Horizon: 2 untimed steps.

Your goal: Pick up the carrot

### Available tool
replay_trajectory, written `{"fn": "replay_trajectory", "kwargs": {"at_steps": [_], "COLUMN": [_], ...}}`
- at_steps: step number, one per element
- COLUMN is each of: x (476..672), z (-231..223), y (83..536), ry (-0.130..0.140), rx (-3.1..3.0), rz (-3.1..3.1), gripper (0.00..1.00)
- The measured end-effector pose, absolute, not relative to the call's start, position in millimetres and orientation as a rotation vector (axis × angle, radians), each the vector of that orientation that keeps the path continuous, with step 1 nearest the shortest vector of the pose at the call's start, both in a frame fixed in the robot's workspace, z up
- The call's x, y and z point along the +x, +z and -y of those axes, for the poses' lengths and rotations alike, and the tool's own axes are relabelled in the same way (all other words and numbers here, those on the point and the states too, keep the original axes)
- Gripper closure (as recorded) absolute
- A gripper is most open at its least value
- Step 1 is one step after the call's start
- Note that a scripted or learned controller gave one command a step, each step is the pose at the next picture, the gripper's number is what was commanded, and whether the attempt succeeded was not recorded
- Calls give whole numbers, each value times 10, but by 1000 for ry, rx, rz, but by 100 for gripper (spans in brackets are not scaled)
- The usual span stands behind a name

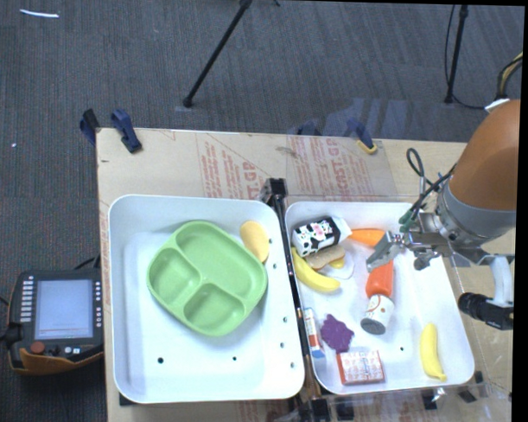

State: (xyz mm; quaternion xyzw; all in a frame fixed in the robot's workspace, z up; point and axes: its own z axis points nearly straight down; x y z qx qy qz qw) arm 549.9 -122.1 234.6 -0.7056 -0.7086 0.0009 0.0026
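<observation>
The carrot [367, 236] is a small orange wedge lying flat near the back of the right bin [464, 336], its tip pointing left toward a cow-patterned carton [318, 236]. My gripper [401, 256] hangs over the middle of that bin, just right of and slightly in front of the carrot. It looks open, with one finger above the top of an orange bottle [380, 289] and nothing visibly held. The carrot lies apart from the fingers. The grey arm with its orange band [498, 153] comes in from the right.
The right bin also holds a banana [316, 275], purple grapes [335, 332], a red-and-white box [360, 367], a second yellow fruit [428, 350] and a marker [310, 329]. The left bin [129, 365] holds a green divided plate [208, 277] and a yellow fruit [255, 240].
</observation>
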Motion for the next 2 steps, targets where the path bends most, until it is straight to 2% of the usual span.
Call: {"fn": "replay_trajectory", "kwargs": {"at_steps": [1,2], "x": [5805,6445], "z": [1790,1997], "y": [1831,903], "ry": [6,-1], "rx": [-2399,-2591], "rz": [2019,1753], "gripper": [0,0]}}
